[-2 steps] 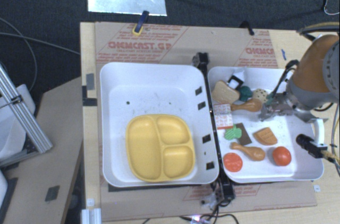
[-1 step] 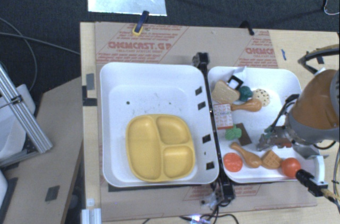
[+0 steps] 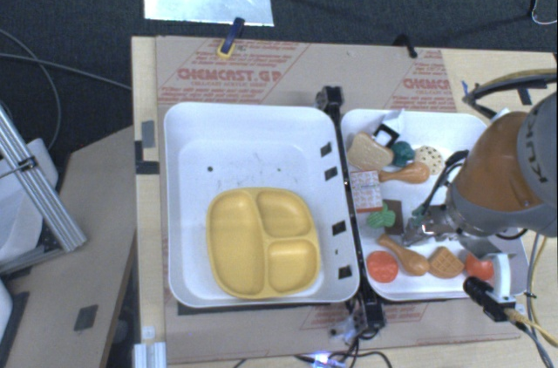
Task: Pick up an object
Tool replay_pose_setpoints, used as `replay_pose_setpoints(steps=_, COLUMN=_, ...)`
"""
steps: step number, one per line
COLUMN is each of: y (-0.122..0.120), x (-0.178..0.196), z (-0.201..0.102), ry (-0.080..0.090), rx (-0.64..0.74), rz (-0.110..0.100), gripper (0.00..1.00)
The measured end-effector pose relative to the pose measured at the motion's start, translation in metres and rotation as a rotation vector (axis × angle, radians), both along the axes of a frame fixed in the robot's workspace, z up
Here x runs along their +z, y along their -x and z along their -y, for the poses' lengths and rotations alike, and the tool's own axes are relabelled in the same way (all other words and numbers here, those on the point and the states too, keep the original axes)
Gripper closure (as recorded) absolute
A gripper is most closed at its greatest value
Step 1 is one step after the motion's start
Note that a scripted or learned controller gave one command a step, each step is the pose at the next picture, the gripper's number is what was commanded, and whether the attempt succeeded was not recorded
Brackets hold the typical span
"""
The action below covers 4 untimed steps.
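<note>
The arm's gripper (image 3: 417, 228) stands low inside the right bin (image 3: 414, 117), above the clutter of toy food, with the orange-banded wrist rising to its right. Its tips are dark and partly masked by the wrist, so whether it is spread or pinching cannot be told from this view, and nothing is seen lifted clear of the bin. Just left of the gripper lie a green leafy piece (image 3: 381, 218) and a dark brown block (image 3: 392, 207); beyond these, a red-and-white carton (image 3: 364, 190). Immediately below the gripper lies a drumstick (image 3: 401, 254), with a round red tomato (image 3: 382, 268) to its lower left and a waffle-patterned piece (image 3: 445, 262) to its lower right. Farther up from the gripper sit a second drumstick (image 3: 405, 174), a bread slice (image 3: 370, 153), a teal piece (image 3: 402, 153) and a speckled cookie (image 3: 427, 156). Well to the gripper's left, the left bin (image 3: 187, 131) holds a yellow divided plate (image 3: 262, 240). Judged on this evidence, the approach appears done, while the grasp is unconfirmed and the lift remains outstanding. The likeliest targets are the lower drumstick or the green piece.
</note>
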State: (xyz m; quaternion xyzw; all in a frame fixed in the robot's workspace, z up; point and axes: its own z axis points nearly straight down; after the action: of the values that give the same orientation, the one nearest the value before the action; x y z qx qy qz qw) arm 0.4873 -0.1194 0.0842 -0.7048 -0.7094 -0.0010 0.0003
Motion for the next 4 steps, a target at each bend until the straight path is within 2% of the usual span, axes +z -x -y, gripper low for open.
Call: replay_pose_setpoints(steps=4, y=-0.004, x=0.042, z=0.002, ry=0.001, rx=0.003, rz=0.011, gripper=1.00)
